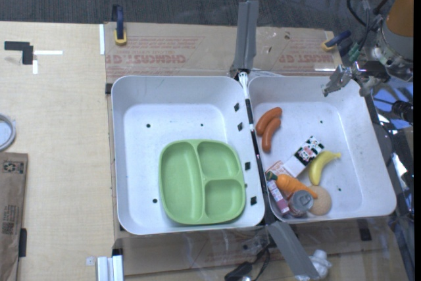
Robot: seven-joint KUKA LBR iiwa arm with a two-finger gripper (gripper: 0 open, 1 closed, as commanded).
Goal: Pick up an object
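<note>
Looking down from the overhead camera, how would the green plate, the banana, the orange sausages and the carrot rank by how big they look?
Largest to smallest, as they appear in the camera view:
1. green divided plate, by far the largest
2. orange sausages, taken as a pair
3. banana
4. carrot, though partly hidden in the pile

Sausages and banana look close, so that order is unsure.

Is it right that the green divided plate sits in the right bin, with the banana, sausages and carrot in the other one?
Not quite. The camera view shows the green divided plate in the left bin. The banana, sausages and carrot are in the other one, the right bin.
</note>
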